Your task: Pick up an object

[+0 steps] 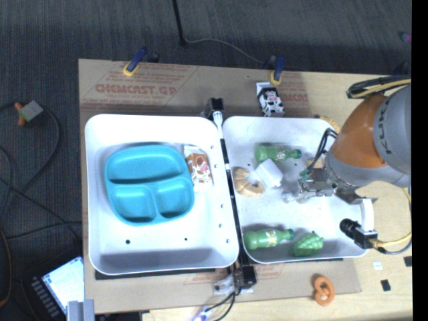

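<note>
1. Nearest the front edge of the table (167,299) lies one small orange pretzel-shaped toy (324,289), outside the bins.
2. The right bin (231,179) holds, at its near wall, one green bottle (267,238) lying flat and one green bunch of grapes (307,245) just beside it.
3. Mid-bin: one doughnut (250,182), touching one white block (268,173).
4. Farther back: a second green bottle (275,154). Count: two bottles.
5. The pincer (302,187) sits low in the right bin beside the white block; I cannot tell whether it is released or clenched, and nothing is seen between its tips.
6. Judgement: a clean grasp calls for centring on one item apart from its neighbours, then lifting straight.
7. The left bin (93,179) holds one blue divided tray (148,182) and one small packet (198,168).
</note>
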Controlling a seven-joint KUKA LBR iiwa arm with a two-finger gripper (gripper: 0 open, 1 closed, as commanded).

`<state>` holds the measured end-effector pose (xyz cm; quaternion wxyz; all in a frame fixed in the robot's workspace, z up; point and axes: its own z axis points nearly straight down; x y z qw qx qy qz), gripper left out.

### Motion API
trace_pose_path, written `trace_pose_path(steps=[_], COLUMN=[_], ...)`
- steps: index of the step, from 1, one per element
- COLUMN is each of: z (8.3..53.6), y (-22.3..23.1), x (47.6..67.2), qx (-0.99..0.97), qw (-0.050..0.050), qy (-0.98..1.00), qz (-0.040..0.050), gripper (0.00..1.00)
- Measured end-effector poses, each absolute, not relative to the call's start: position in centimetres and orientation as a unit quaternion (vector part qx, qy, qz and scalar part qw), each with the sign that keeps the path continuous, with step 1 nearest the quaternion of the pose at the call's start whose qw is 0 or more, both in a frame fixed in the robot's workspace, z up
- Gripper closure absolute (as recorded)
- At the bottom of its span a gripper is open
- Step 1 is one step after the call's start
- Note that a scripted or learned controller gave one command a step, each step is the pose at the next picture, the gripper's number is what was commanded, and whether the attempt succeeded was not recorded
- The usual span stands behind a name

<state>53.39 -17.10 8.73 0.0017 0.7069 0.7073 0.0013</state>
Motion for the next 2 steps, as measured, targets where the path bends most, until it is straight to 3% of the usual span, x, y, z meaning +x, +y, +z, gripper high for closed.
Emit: trace_pose_path(steps=[2], z=[22.0], y=[-8.6], x=[65.9], qx=[0.706], qw=[0.001], qy=[0.708], qz=[0.0008], gripper=[1.00])
